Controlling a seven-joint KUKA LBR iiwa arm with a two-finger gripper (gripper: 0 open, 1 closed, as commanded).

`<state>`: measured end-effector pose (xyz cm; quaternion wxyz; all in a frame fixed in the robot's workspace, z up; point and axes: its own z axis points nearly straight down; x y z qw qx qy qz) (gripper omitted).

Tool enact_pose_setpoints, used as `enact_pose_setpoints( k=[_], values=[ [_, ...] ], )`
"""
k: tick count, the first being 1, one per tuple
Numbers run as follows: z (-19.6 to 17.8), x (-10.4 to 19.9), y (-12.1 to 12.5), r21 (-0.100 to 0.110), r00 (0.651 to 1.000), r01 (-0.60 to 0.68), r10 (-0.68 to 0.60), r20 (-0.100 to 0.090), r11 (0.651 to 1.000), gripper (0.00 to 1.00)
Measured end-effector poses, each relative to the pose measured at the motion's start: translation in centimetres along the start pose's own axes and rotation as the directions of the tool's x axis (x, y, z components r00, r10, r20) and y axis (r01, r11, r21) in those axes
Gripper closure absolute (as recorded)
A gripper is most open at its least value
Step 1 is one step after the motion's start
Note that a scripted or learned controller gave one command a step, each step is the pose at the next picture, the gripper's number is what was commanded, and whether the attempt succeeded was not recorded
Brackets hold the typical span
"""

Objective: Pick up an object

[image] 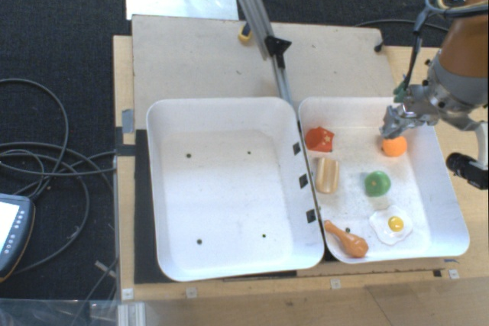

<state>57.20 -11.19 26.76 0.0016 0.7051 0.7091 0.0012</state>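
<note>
My gripper [397,126] hangs over the back of the right bin [451,202], reaching in from the right. Directly under its tip lies an orange ball [394,147]; the tip meets the ball's top edge, and I cannot make out whether the ball is gripped. The same bin also holds a red block [319,139], a tan cylinder [327,174], a green round piece [377,183], a toy fried egg [393,226] and an orange carrot-like piece [348,239].
The left bin [164,187] sits beside the right one, joined along a divider with black clips [303,181]. A grey pole [256,4] slants across the back of the bench. Cables lie on the floor at left.
</note>
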Motion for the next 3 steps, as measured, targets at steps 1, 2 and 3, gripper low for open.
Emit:
enact_pose_setpoints(
  k=[1,2,3],
  values=[
    [0.6,4.1,1.0,0.001,1.000,0.003,-0.003,-0.001,1.000,1.00],
    [2.0,10.0,2.5,0.002,1.000,0.005,-0.005,-0.003,1.000,1.00],
    [2.7,16.1,3.3,0.002,1.000,0.005,-0.005,-0.003,1.000,1.00]
  ],
)
